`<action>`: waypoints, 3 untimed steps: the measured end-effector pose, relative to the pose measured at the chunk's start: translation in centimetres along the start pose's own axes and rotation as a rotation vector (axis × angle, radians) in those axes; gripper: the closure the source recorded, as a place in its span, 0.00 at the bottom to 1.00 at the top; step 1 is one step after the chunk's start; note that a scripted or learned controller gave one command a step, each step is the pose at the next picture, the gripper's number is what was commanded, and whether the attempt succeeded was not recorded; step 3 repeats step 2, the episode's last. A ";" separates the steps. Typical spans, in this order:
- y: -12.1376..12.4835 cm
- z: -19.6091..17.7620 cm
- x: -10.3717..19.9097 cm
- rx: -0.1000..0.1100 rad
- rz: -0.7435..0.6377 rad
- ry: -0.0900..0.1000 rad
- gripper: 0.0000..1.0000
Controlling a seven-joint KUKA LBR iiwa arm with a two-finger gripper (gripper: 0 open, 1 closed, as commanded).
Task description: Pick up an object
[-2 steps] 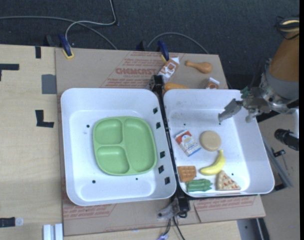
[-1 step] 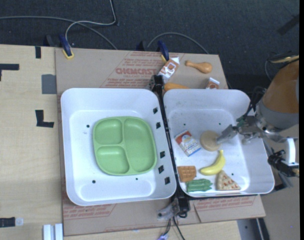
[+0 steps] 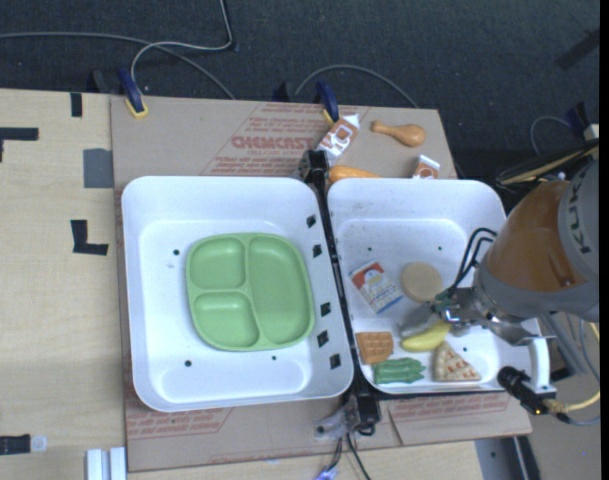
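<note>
Now the gripper (image 3: 436, 320) reaches down over the banana (image 3: 425, 340) near the right bin's (image 3: 424, 196) front edge; whether its fingers are closed I cannot tell. Next it must clamp and lift.

The arm (image 3: 544, 258) is grey with a broad orange band; black cables loop beside its wrist, and black letters mark its grey casing at the right.

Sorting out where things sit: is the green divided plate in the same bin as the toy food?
No. The green divided plate lies in the left bin, while the banana and pizza slice lie in the right bin.
</note>
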State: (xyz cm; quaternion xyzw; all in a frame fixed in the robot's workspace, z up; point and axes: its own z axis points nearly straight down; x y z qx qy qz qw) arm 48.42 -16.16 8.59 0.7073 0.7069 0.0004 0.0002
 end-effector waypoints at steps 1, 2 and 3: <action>0.1 -1.0 0.0 -0.003 0.000 -0.001 1.00; 0.0 -9.8 8.8 0.002 -0.003 0.001 1.00; 0.0 -9.8 8.8 0.002 -0.003 0.001 1.00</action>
